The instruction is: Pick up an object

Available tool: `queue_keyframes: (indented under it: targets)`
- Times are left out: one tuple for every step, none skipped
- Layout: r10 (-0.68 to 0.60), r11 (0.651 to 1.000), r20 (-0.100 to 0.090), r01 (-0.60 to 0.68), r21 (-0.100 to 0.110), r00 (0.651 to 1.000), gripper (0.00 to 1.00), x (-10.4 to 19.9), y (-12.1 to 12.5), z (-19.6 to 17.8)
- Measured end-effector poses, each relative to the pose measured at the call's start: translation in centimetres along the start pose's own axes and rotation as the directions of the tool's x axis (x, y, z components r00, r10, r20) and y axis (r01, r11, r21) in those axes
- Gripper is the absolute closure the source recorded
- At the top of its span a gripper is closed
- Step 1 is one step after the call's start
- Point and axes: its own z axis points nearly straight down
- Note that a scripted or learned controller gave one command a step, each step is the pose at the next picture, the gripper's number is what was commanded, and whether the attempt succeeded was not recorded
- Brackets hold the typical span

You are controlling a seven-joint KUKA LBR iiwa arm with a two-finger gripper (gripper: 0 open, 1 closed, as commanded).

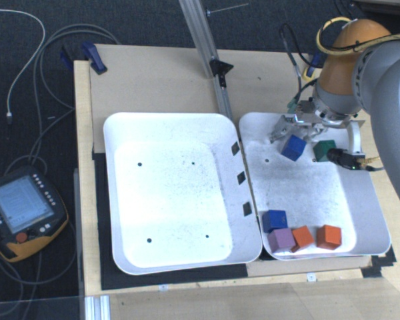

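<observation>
My gripper (295,137) hangs over the far part of the right bin (357,199), below the arm's orange band (352,42). A blue cube (293,149) sits tilted between its fingertips, and the gripper is shut on it. A dark green block (325,150) lies just right of the cube, close to the gripper. Along the bin's near edge are a second blue cube (275,219), a purple cube (281,239), an orange cube (302,237) and a red-orange cube (329,236).
The left bin (167,192) lies beside the right one, with black clips (241,177) on the shared wall. A slanted metal post (199,29) rises behind the bins. A teach pendant (21,213) lies on the floor at left.
</observation>
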Motion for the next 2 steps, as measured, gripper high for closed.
queue_keyframes:
  targets:
    - [0.003, 1.000, -0.001, -0.003, 0.008, 1.000, 0.00, 3.0, -2.2, -0.1]
    - [0.004, 1.000, 0.001, -0.004, 0.005, 1.000, 1.00, 2.9, -2.1, -1.2]
